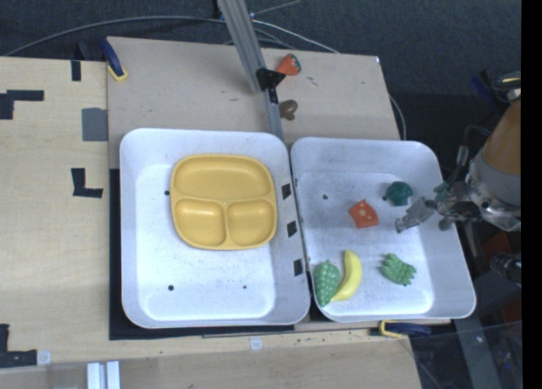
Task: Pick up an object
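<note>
Your claw [417,214] sits low over the right bin [449,294], nothing visibly in it; can't tell its state. The nearest pick is the red toy [364,214] at its 9 o'clock, the dark green toy [398,192] at 11.

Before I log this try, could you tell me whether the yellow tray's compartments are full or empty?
Empty: the yellow tray in the left bin shows bare yellow in all three compartments.
</note>
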